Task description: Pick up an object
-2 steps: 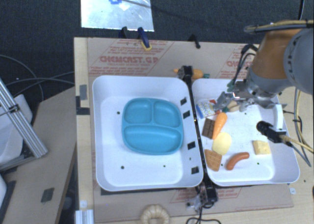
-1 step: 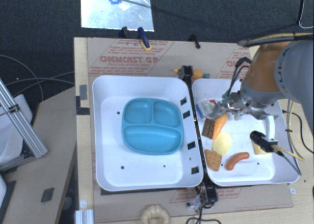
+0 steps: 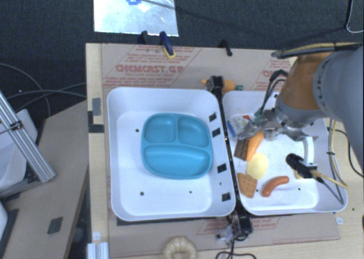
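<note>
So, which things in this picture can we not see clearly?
- Gripper: its fingertips blend into the clutter in the right bin; open or shut is unclear.
- Packet: partly covered by the gripper, print too small to read.
- Arm: cut off by the right edge of the camera view.

- "CHEMCAST GP" in red capitals, seen upside down, on the brown cardboard sheet (image 3: 149,62) under the bins, just behind the left bin (image 3: 114,138).
- More red print, in a diamond outline, around that word on the same sheet; too small to read.
- Part of the same red print on the sheet behind the right bin (image 3: 324,201), near the arm; only a few letters show, and they cannot be read.
- A packet (image 3: 239,124) with red and blue marks in the right bin; its print is too blurred to read.
</note>
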